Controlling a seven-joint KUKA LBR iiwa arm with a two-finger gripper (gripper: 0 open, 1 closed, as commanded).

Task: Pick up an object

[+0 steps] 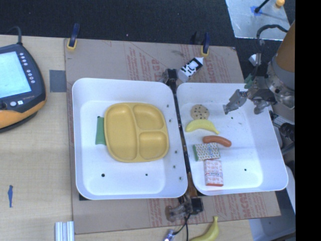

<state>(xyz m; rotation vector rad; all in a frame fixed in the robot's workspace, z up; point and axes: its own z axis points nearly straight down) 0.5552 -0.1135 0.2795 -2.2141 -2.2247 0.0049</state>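
My gripper point(247, 105) hangs open over the far right part of the right bin point(261, 169), with nothing between its fingers. To its left in that bin lie a round cookie point(199, 111), a yellow banana point(201, 127), a red sausage point(217, 141), a green-and-white packet point(206, 152) and a red-and-white packet point(213, 172). The cookie is the closest of them, well apart from the fingertips.
The left bin point(90, 179) holds a yellow divided plate point(135, 132) with a green item point(100, 130) tucked under its left edge. A teach pendant point(17, 84) rests at the far left. Another banana point(209, 231) lies outside the bins at the front.
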